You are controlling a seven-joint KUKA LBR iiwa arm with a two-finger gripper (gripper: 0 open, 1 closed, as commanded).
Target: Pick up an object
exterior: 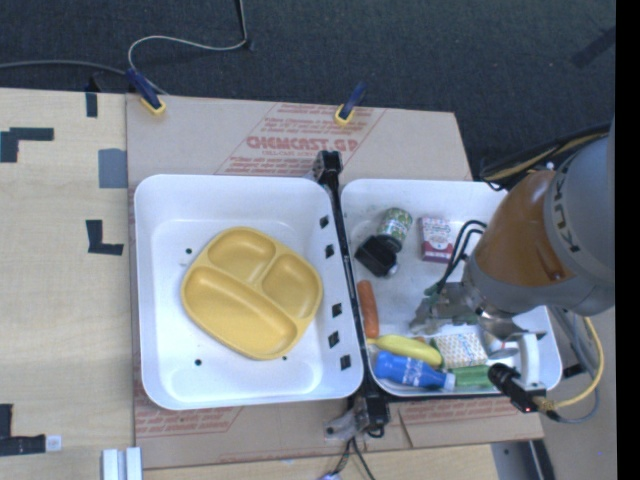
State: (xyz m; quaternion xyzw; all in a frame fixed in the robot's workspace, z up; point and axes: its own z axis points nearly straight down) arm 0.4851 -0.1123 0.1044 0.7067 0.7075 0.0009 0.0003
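The grey arm (pixel 560 238) with its orange band looms over the right bin (pixel 480 193) — its gripper (pixel 440 313) hangs low above a banana (pixel 408 348), blue bottle (pixel 412 372) and patterned packet (pixel 462 346); whether it is clamped, I cannot tell. The left bin (pixel 160 268) holds a yellow divided tray (pixel 252 290).

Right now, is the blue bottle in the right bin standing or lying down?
Lying down. The blue bottle rests on its side along the near wall of the right bin, just below the banana.
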